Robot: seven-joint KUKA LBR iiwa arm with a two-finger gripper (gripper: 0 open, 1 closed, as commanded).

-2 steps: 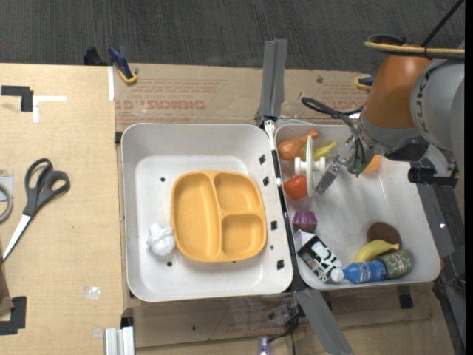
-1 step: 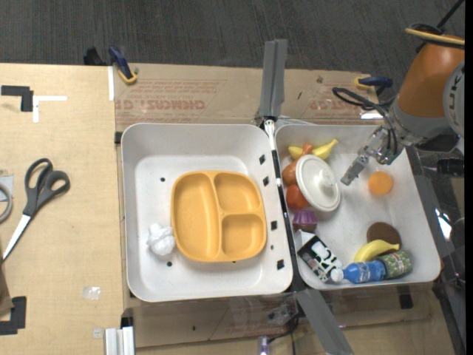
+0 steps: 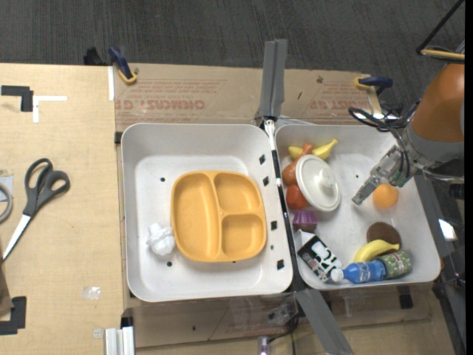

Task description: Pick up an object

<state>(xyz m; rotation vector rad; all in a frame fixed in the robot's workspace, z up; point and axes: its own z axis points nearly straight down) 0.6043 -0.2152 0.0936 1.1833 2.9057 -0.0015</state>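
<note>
**Claw poised beside the orange ball in the right bin**

Gripper point(image 3: 378, 177) hangs low in the upper right part of the right bin point(image 3: 425, 220), the arm reaching in from the right edge of the frame. Its two fingers point down and to the left, and they look slightly apart with nothing between them, though the slant of the view makes the gap hard to judge. The nearest candidate for a pick is the orange ball point(image 3: 385, 196), lying on the bin floor just below and a touch right of the fingertips, close beside them and possibly touching. Being round, it has no long axis to line up with, so the coming move likely turns on shifting the claw a little toward the lower right of the frame to straddle it.

Other pieces lie farther off: a white lid point(image 3: 318, 183) to the left over a red pot, a yellow banana point(image 3: 316, 150) above it, and a blue bottle point(image 3: 373, 270) near the bin's lower edge. The left bin point(image 3: 140, 220) holds a yellow divided plate point(image 3: 219, 215).
</note>
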